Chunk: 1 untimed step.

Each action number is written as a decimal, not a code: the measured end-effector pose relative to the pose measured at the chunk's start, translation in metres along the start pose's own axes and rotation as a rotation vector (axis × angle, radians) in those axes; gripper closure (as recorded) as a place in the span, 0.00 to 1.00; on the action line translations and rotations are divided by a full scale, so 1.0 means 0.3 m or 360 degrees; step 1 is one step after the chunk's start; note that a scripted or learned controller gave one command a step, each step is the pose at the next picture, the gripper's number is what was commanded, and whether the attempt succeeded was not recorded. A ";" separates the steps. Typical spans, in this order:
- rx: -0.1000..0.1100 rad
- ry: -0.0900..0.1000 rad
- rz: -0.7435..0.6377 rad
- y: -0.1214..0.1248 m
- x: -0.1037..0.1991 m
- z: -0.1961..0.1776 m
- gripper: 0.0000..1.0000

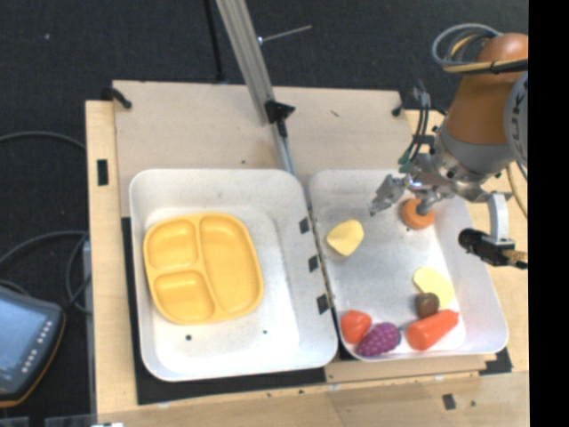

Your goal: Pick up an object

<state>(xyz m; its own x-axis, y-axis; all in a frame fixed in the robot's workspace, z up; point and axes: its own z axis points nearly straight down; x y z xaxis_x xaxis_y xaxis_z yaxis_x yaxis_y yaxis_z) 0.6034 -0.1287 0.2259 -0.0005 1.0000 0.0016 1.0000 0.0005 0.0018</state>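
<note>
My gripper (403, 204) hangs over the back of the right bin (382, 278), its fingers spread open. A small round orange object (415, 215) lies right by the right finger (428, 204), partly covered by it; nothing is clamped between the fingers. A pale yellow piece (345, 237) lies in front and to the left of the gripper. Along the bin's front edge sit a red piece (356, 326), a purple bunch of grapes (380, 338), an orange-red piece (432, 329), a small brown piece (427, 304) and another yellow piece (433, 282).
The left bin (267, 327) holds a yellow divided plate (203, 266). A slanted metal pole (253, 56) rises behind the bins, near their shared wall. A black bracket (484, 243) juts out by the right bin's right rim.
</note>
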 end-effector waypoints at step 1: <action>0.0014 -0.0004 -0.0003 -0.056 0.105 0.429 0.00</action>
<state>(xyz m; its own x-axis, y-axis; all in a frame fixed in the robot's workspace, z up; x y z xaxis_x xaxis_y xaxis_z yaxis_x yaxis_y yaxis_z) 0.5869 -0.0971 0.0973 -0.0024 1.0000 -0.0011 1.0000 0.0024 -0.0069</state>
